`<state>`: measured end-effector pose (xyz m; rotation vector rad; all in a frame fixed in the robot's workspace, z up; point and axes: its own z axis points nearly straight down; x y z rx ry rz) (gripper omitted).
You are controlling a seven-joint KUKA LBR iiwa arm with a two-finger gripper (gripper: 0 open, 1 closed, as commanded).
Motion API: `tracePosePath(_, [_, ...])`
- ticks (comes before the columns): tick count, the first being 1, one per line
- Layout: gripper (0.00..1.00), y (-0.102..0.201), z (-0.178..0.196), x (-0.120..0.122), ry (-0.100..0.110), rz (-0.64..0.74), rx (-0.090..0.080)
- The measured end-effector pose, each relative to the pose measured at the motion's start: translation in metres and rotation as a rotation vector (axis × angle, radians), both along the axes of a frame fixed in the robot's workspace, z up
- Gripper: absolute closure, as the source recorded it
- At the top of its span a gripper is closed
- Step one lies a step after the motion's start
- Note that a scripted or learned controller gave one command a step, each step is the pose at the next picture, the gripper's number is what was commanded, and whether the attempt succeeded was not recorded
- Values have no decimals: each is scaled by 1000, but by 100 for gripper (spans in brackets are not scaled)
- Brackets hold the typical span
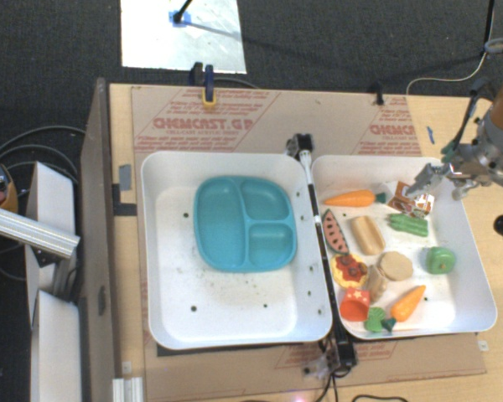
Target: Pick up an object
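Starting at the left, the left bin (163,308) is a shallow white plastic tub with rounded corners, and in it lies one teal plate (244,224), smooth and glossy, moulded into three compartments. A few dark specks dot the bin floor around it.

Over the centre rim now, into the right bin (478,296), and this is where the objects to pick sit, all toy food. I count two carrots: one long carrot (350,198) lying flat near the top, one shorter carrot (407,302) tilted near the front. One watermelon slice (334,232), red with dark seeds, hugs the left wall. One tan bread roll (368,234), one round beige cookie (395,265), one pizza slice (349,270), one red cup (353,306). One bumpy green pea pod (408,224), one green pepper (440,260), and one small brown packet (402,198).

At the far right the gripper (432,181) hangs over the bin's top right corner, just beside that packet; its metal fingers look spread apart, nothing between them.
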<state>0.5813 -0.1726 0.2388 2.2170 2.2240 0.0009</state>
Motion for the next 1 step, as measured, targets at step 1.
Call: tracePosePath(1, [0, 28, -161, 30, 3, 4, 3])
